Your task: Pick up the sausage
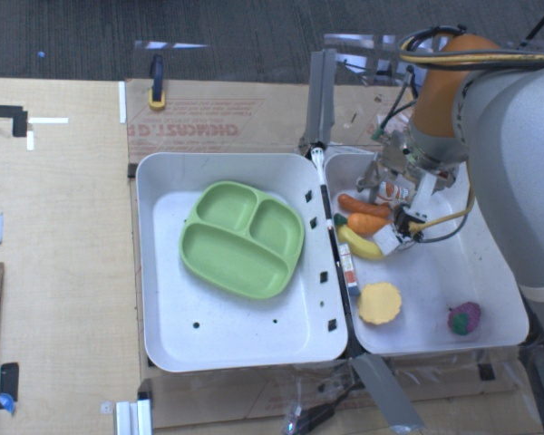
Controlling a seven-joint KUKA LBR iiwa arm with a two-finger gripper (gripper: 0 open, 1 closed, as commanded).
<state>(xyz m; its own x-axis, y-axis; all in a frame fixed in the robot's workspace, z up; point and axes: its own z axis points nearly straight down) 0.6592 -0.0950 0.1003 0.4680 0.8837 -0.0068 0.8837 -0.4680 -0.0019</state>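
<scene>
Even, bright overhead lighting; soft shadows inside the white bins; mild glare on the arm; slight overall softness.

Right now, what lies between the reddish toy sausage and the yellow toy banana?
In the camera view, an orange carrot-shaped toy lies between the reddish toy sausage and the yellow toy banana, close against both.

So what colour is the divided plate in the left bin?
Light green, plain, seen in the camera view.

The bins looked like smooth, slightly glossy white plastic. The green tray was matt plastic. The bench looked like pale wood, with brown cardboard behind.
</scene>
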